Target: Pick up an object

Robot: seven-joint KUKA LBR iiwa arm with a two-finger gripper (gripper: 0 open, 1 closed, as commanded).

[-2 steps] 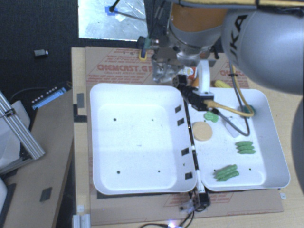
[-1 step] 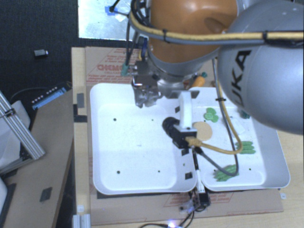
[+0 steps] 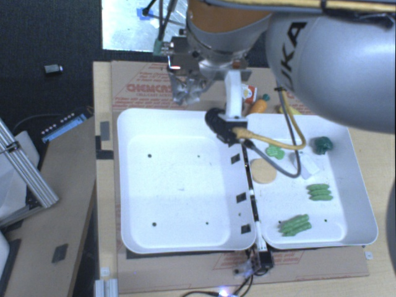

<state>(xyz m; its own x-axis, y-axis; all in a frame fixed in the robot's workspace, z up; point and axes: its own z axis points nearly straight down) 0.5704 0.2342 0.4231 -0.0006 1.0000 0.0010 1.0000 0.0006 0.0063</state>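
My gripper (image 3: pixel 185 90) hangs under the grey and orange wrist, above the cardboard just behind the left bin's back rim. The right bin (image 3: pixel 362 221) holds the objects. A dark green broccoli-like piece (image 3: pixel 322 144) lies at the back right, with a tan round disc (image 3: pixel 265 171) near the divider. A pea pod (image 3: pixel 320 192) and a bunch of green beans (image 3: pixel 294 225) sit toward the front. A pale green piece (image 3: pixel 275 152) lies under the yellow cable. An orange carrot (image 3: pixel 258 106) and a red-and-white item (image 3: pixel 249 93) sit at the back rim.
The left bin (image 3: pixel 179 184) stands beside the right one, joined along a black-clipped divider (image 3: pixel 247 190). A yellow and a grey cable (image 3: pixel 291 147) droop from the arm over the right bin's back half. The arm's bulky body covers the upper right.
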